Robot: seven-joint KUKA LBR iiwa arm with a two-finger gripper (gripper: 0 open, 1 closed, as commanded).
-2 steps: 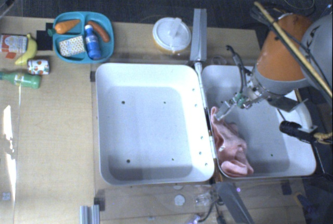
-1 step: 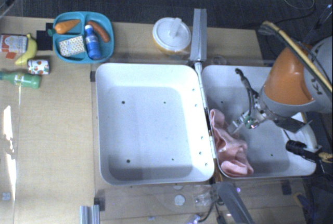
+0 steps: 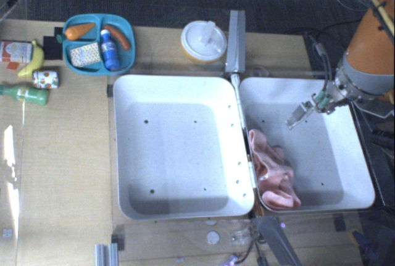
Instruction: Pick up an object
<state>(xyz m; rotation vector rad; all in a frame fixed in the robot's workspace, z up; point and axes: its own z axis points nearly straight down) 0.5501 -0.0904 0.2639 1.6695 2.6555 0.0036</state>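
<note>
While the wooden counter [image 3: 62, 166] carries two shallow white bins side by side, their contents differ. The left bin [image 3: 179, 144] shows bare floor with a few small dark holes. The right bin [image 3: 321, 153] holds one item: a crumpled pink cloth [image 3: 271, 172], lying against the bin's left wall and reaching down into its near left corner, partly draped on the rim there.

The grey arm [image 3: 370, 52], with its orange band, enters from the right and hangs over the right bin's far right part. The gripper [image 3: 300, 115] points down and to the left, over bare bin floor, well apart from the pink cloth. Whether the jaws are released or clenched cannot be told at this size; nothing shows between them.

A grey metal bar [image 3: 234, 42] stands at the far end of the seam between the bins. Just left of it, on the counter beyond the left bin, sits a round yellow container with a white lid [image 3: 203, 41].

Further left is a blue divided tray [image 3: 126, 42]. One compartment holds an orange carrot-shaped toy [image 3: 80, 31]; another a blue bottle [image 3: 110, 50] beside an orange sausage-shaped piece [image 3: 121, 39]; the third a pale patterned item [image 3: 84, 55], unclear.

At the counter's left edge lie a small carton [image 3: 15, 52], a yellow banana [image 3: 32, 60], a small can [image 3: 45, 79] and a green bottle [image 3: 24, 94] on its side.
</note>
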